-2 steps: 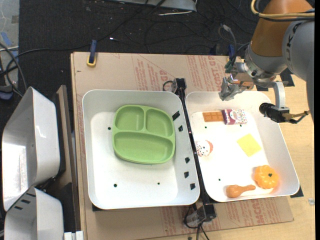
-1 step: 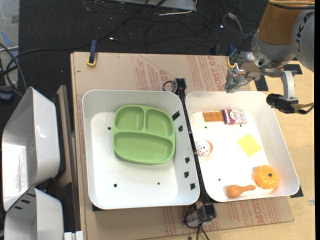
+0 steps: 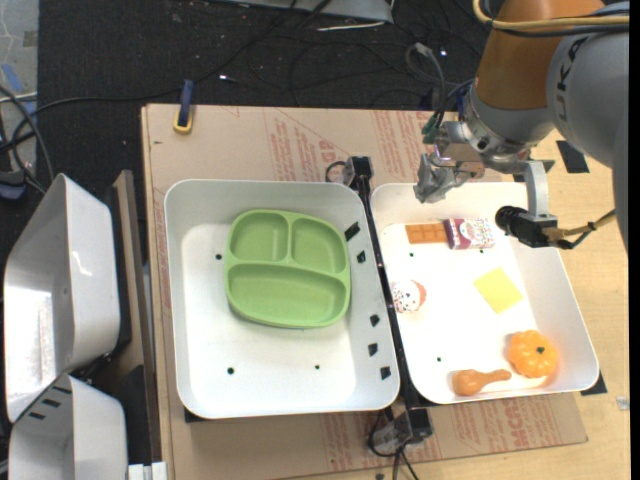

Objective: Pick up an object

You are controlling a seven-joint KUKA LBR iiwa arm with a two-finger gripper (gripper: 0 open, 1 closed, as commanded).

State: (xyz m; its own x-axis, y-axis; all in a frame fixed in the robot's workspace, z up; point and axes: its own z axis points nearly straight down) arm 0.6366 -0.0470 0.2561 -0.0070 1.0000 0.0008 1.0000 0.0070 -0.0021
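The right bin (image 3: pixel 560 298) holds several small objects. An orange wafer-like bar (image 3: pixel 424 233) and a maroon-and-white packet (image 3: pixel 468 233) lie near its back edge. A yellow square (image 3: pixel 498 290) sits mid-bin, and a small white-and-red figure (image 3: pixel 408 295) rests by the left wall. An orange pumpkin (image 3: pixel 530 353) and an orange gourd-shaped piece (image 3: pixel 478 379) lie at the front. My gripper (image 3: pixel 436 186) hangs over the bin's back left corner, just above and behind the wafer bar, with nothing seen between its fingers.
The left bin (image 3: pixel 200 368) holds a green divided plate (image 3: pixel 288 268). Black clamps run along the seam between the bins (image 3: pixel 375 298). A yellow-handled tool (image 3: pixel 184 108) lies on the cardboard behind. White tubs (image 3: pixel 55 298) stand at far left.
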